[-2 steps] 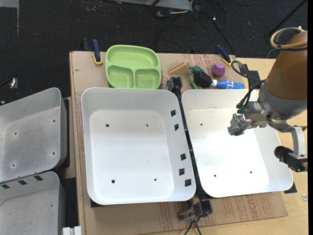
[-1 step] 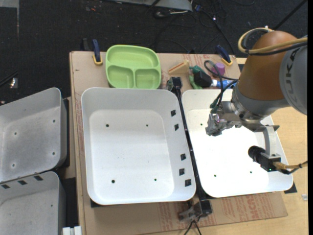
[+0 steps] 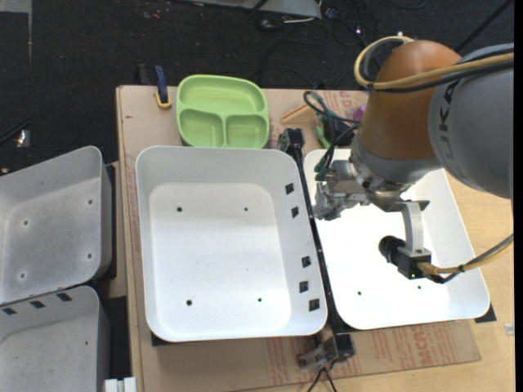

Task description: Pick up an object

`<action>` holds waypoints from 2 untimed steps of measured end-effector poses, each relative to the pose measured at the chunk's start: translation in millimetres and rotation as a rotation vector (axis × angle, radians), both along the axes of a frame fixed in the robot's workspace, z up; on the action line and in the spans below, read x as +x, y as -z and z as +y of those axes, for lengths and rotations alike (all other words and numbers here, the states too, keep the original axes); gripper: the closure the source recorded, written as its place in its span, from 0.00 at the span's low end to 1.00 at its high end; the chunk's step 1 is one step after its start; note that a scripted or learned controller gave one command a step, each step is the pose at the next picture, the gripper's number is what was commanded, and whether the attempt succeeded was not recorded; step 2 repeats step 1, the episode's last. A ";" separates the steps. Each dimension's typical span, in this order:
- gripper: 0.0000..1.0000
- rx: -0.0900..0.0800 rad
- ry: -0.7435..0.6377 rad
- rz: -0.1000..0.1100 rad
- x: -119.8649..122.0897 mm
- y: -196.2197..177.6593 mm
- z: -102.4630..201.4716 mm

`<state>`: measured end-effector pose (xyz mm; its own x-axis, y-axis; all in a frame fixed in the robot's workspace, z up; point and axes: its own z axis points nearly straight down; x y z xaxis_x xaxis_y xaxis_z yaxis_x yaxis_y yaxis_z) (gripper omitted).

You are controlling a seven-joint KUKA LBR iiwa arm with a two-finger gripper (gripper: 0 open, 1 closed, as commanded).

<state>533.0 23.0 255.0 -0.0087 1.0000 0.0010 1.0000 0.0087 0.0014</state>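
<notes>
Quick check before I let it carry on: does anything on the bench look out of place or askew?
Mostly tidy. The two white bins, left and right, sit square side by side. One oddity: a green divided tray rests on the bench behind the left bin, outside both. The arm hangs over the right bin.

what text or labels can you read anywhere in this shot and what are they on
"KUK", running vertically: part of a brand name on the grey arm.
Red print on the cardboard sheet under the bins, below the right bin and also near the top edge: too faint and blurred to read.
No other readable text.
</notes>
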 end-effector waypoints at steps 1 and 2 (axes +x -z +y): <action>1.00 0.000 0.001 0.001 15.4 12.1 59.3; 1.00 0.000 0.001 0.001 15.4 12.1 59.3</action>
